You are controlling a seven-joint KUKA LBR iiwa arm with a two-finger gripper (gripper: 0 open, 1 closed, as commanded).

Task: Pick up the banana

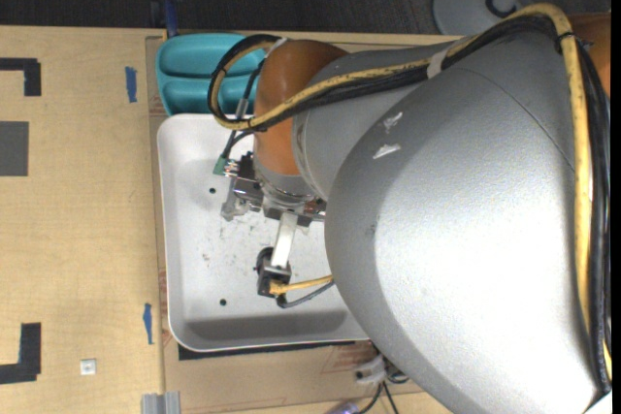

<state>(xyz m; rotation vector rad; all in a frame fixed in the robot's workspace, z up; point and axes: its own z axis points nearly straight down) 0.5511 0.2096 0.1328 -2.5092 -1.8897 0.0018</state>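
Brown cardboard-covered desk [78,208] carried a shallow white bin [189,238], grey arm [466,208] leaned in from the desk's right edge, orange band [281,102] tipped steeply downward, gripper [236,197] low over the bin's floor, apart or together could not be told, teal object [199,73] at the bin's far edge.

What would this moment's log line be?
arm over white bin | gripper down in bin | grasp unconfirmed | teal object beyond bin

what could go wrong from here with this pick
1. The arm covers much of the white bin from the camera, so a grasp made beneath it may be impossible to confirm.
2. The pincer seems to hang close to the bin's scuffed floor. Dropping further might jam it against the floor.
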